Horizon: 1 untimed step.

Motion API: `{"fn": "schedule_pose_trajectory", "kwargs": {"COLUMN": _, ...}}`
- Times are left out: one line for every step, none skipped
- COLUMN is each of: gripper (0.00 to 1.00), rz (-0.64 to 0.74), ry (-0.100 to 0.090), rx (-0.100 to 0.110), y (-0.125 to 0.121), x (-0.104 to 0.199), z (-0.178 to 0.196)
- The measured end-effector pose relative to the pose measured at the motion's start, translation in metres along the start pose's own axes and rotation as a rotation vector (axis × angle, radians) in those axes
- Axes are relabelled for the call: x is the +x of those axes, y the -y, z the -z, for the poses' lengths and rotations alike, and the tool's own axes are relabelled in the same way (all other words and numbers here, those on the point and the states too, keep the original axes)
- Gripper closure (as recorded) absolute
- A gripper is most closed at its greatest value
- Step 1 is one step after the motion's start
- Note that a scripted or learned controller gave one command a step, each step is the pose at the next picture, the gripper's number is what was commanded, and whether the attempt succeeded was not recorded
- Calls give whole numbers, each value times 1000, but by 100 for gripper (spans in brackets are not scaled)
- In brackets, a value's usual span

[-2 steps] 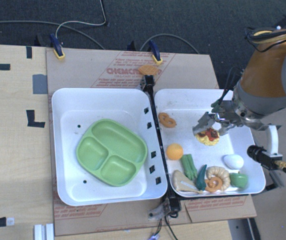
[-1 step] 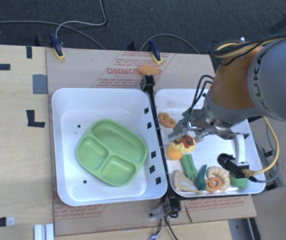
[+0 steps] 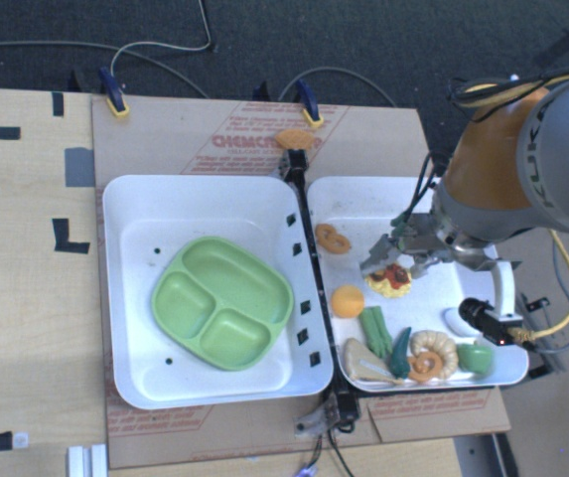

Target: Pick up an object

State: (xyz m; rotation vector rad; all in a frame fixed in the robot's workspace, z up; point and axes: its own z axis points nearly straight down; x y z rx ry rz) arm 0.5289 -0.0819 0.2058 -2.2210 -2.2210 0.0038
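White plastic walls keep my choices corralled: two shallow bins sit side by side on the desk (image 3: 26, 266), and I reach into the right-hand bin (image 3: 363, 189) because that is where the loose pieces lie. My end effector (image 3: 395, 256) hangs low over a small red-and-yellow toy food piece (image 3: 393, 281), its fingers spread around the top of the piece rather than closed on it, so I judge I am lined up to grasp and hold nothing yet; whether the fingers touch the piece I cannot tell. That piece seems the sensible target, since it lies apart from its neighbours near the middle of the bin, with room for a finger on each side. Near the divider rests a small brown pretzel-like pastry (image 3: 333, 238), and below it an orange ball-shaped fruit (image 3: 348, 302). Along the near wall the rest crowd together: a green stick-shaped vegetable (image 3: 373, 324), a pale cream wedge-like piece (image 3: 363, 364), a dark teal curved piece (image 3: 400, 351), a tan ring-shaped doughnut (image 3: 431, 354) and a bright green rounded piece (image 3: 478, 358), several touching, which would make a clean grip harder there. The left-hand bin (image 3: 125, 207) holds one thing, a light green plastic tray with three compartments (image 3: 222, 302), lying flat and slightly turned; I judge it too broad for my fingers.
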Motion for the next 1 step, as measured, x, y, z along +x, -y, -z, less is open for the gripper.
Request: {"fn": "schedule_pose_trajectory", "kwargs": {"gripper": 100, "rz": 2, "ry": -2, "rx": 1, "y": -17, "x": 49, "z": -22}}
